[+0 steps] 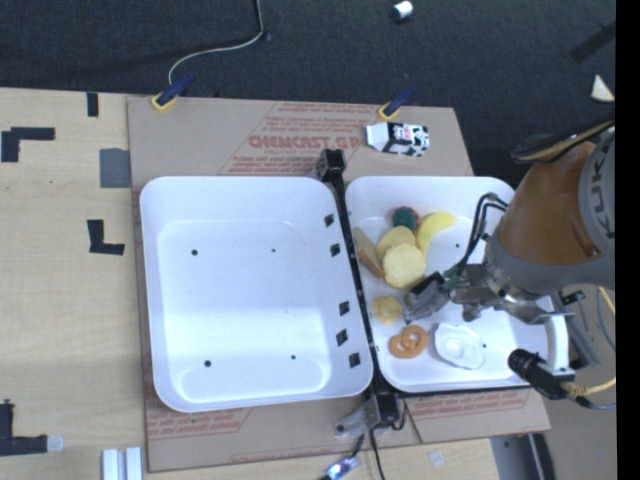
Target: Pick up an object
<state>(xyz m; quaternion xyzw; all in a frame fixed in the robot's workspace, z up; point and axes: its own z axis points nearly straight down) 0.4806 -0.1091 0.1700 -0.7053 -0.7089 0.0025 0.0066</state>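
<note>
The right bin (380, 196) holds several small items: a yellow lemon-like piece (436, 227), a dark green and red piece (404, 216), pale yellow lumps (403, 262), a tan stick (367, 252) along the left wall, a small yellow piece (387, 309), a brown ring (407, 343) and a white object (458, 347). My gripper (427, 297) hangs low over the middle of this bin, just below the pale yellow lumps and above the brown ring. The arm comes in from the right.
The left bin (240, 288) sits beside the right one, parted by a black hinge strip (343, 268). Both rest on a cardboard sheet (280, 138) held by blue clamps. A small black and white tag (400, 138) lies behind the right bin.
</note>
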